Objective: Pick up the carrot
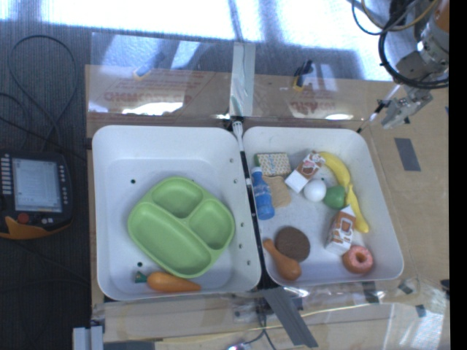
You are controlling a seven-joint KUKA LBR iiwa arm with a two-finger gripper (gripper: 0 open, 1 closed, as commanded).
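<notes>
The carrot [173,284] is orange with a small green top and lies flat at the front of the left bin [109,166], just below the green divided plate [182,226]. My gripper [398,112] hangs at the upper right, above the bench beyond the far right corner of the right bin [379,195]. It is far from the carrot and nothing shows in it.
The right bin holds a blue bottle [262,195], a cracker [273,163], a banana [337,169], a white egg [314,190], a green ball [335,197], a brown cookie [292,243], a drumstick [283,262], a pink donut [357,259] and small cartons. A teach pendant [33,193] lies left of the bench.
</notes>
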